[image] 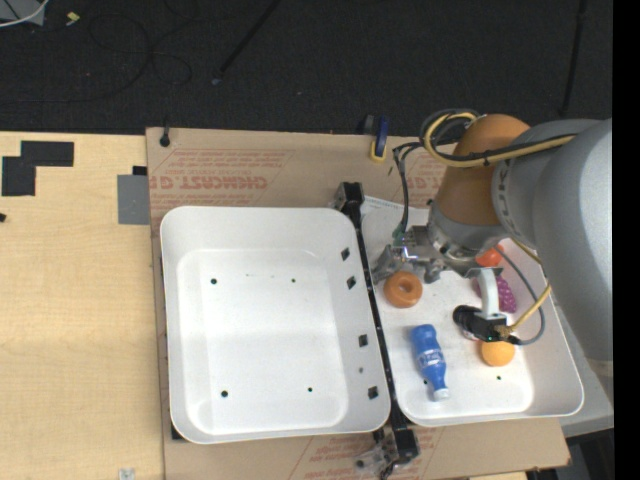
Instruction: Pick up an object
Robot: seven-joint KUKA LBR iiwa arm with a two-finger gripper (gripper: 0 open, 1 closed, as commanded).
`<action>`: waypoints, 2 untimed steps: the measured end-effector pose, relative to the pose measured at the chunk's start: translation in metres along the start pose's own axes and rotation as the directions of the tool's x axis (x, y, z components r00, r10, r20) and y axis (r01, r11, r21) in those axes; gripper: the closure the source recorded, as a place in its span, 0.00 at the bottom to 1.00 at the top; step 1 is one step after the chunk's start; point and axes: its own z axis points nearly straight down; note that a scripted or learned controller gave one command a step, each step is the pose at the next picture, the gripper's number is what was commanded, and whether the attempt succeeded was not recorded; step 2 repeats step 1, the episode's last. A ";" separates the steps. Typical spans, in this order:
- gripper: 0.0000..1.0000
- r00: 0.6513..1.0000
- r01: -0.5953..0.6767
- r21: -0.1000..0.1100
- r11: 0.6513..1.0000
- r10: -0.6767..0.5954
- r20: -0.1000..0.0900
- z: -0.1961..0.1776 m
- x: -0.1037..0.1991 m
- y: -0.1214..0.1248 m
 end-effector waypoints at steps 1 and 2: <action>1.00 1.000 -0.005 0.008 1.000 0.005 -0.001 -0.009 -0.002 -0.004; 1.00 1.000 -0.005 0.008 1.000 0.005 -0.001 -0.009 -0.002 -0.004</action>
